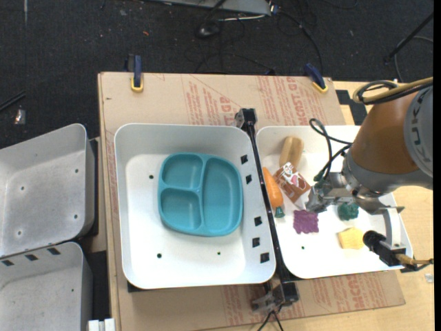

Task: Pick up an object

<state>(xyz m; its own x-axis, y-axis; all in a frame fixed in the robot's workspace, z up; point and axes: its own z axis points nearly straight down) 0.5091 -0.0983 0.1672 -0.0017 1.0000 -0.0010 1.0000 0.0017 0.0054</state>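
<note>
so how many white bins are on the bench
2, side by side. The left bin holds a teal tray; the right bin holds small items, and the arm hides part of it.

The left bin (131,185) holds a teal divided plate (201,194). In the right bin (303,267), the gripper (322,197) hangs low just above a purple piece (306,221), beside a brown packet (292,182), an orange carrot (273,187), a tan cylinder (291,150), a yellow block (350,238) and a green object (348,211).
</note>
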